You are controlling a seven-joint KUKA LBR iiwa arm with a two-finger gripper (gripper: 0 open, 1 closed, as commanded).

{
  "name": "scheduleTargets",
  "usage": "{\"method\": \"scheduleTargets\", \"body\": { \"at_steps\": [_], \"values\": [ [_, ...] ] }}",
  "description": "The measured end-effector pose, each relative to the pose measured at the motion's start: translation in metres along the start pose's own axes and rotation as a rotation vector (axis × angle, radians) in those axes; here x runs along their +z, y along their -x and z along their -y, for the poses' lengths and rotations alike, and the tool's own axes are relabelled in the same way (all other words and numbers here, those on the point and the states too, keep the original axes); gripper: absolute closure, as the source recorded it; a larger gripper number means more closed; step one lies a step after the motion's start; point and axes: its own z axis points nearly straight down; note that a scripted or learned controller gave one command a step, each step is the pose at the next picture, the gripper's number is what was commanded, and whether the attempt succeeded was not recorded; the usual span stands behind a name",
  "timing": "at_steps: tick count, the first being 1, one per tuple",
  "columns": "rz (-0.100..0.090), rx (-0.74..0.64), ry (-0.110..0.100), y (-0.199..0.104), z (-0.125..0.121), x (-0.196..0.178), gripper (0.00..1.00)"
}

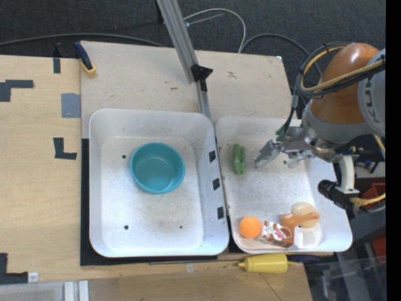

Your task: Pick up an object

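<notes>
1. We see the two-finger metal gripper (264,158) low over the right-hand shallow white plastic bin (326,243), its fingers spread apart and grasping nothing.
2. Around it the bin floor is bare: open room lies toward the far rim and between the gripper and the cluster at the near rim.
3. The raised divide where the two bins meet runs just beyond the fingertips, past the green piece, with three small dark clips along it.
4. The small green oblong plastic object (239,158) lies just off the fingertips, on the side away from the arm, close but apart from them, lengthwise along the divide.
5. Well apart from the gripper, at the near rim, we count one small orange ball (250,227), one red-and-white crumpled wrapper (276,232) and one tan-and-white lumpy toy (301,221), packed side by side.
6. Beyond the divide, the left-hand shallow white plastic bin (106,231) holds one round teal plastic bowl (157,167), upright and far from the gripper.
7. Outside the near rim, one yellow bottle-shaped object (269,264) lies on its side on the bench.
</notes>
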Motion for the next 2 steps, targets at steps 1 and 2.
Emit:
{"method": "scheduleTargets", "body": {
  "at_steps": [1, 2],
  "values": [
    [0.0, 0.0, 0.0, 0.0, 0.0, 0.0, 0.0],
    [0.0, 0.001, -0.006, -0.01, 0.002, 0.058, 0.0]
  ]
}}
